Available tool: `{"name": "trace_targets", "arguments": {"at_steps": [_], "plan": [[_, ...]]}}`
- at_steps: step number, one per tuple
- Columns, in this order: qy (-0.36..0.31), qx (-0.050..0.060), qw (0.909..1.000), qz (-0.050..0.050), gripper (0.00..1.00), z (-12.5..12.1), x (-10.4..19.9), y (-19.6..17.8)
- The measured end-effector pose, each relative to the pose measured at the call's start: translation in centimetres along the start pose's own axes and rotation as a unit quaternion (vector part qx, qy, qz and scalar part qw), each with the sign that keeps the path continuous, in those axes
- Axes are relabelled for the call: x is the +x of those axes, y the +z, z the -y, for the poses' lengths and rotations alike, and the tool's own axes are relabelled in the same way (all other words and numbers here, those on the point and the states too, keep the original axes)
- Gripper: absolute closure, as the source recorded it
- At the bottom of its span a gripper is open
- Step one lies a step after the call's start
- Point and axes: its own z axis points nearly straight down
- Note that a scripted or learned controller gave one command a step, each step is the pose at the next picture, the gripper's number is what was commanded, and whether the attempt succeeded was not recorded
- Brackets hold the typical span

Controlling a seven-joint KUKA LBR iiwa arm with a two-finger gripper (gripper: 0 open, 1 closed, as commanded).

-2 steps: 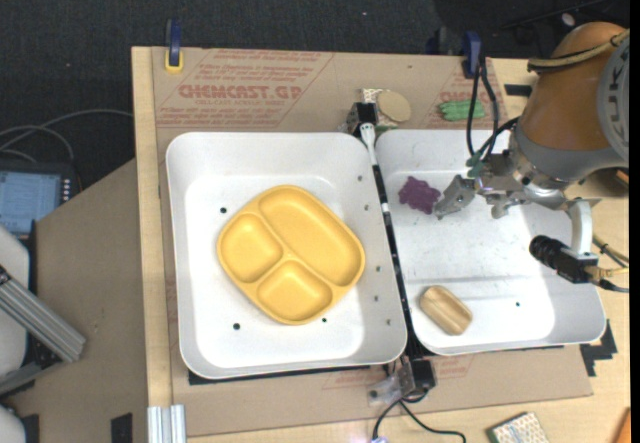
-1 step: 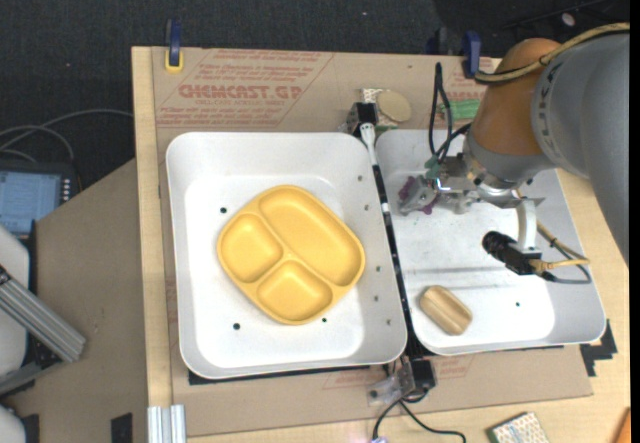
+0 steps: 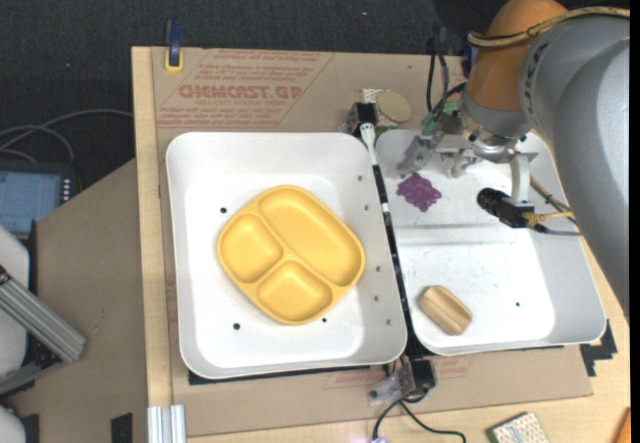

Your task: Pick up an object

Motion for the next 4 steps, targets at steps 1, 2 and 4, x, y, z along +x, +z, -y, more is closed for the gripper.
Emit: {"name": "trace_targets", "arguments": {"at_steps": [1, 2, 4], "plan": [[0.004, 0.005, 1.0, 0.0, 0.0, 8.7, -3.6, -0.1], [0.005, 0.003, 1.0, 0.001, 0.0, 13.2, -10.4, -5.1], [0.002, 0.001, 1.0, 0.001, 1.0, 18.1, -5.5, -1.1]]}}
